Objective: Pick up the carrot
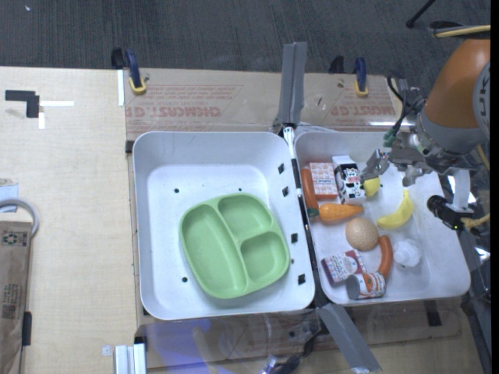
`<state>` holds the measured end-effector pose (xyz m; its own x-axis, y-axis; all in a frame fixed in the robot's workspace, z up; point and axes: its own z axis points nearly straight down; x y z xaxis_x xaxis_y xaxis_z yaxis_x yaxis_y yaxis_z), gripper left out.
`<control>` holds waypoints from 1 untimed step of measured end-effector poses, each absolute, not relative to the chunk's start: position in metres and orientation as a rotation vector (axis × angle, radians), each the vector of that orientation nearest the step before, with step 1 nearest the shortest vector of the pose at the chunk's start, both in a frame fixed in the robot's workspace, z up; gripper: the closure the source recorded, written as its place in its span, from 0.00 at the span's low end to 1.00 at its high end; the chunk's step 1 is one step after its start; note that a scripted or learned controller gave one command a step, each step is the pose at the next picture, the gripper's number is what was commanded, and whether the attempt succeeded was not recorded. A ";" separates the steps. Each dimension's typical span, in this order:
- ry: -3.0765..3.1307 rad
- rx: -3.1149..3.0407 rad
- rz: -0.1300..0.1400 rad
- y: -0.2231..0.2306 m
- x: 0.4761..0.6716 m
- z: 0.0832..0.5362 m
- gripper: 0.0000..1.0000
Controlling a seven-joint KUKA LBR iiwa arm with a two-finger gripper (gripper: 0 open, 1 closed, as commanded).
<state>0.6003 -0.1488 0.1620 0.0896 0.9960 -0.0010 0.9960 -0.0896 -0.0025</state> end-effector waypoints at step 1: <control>-2.316 -2.153 -0.014 -0.117 0.573 0.101 0.00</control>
<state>0.5732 -0.1168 0.1015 -0.0725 0.9973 -0.0088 0.9971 0.0727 0.0204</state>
